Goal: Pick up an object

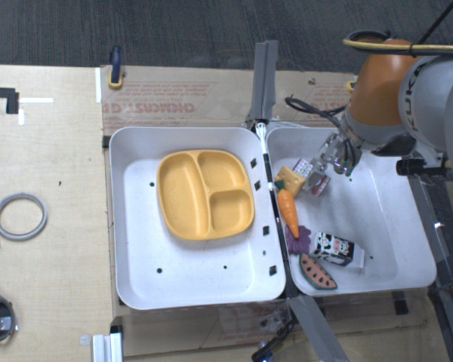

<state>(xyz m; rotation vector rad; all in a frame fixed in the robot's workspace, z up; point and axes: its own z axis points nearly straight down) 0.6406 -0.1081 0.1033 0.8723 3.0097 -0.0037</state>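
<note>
A: Where's the gripper (338,157)?

B: Upper part of the right white bin (392,255), just above a small clear crinkly packet (311,173). Whether its fingers are spread or closed, I cannot tell.

A: How would the packet handle?

B: Probably light, soft and slippery; pinch it across the middle. The orange plastic carrot (288,211) beside it looks stiffer.

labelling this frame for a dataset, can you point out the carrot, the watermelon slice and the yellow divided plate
carrot (288,210), camera view, middle of its orange body
watermelon slice (317,272), camera view, centre of the red flesh
yellow divided plate (183,194), camera view, floor of its long left compartment
</note>
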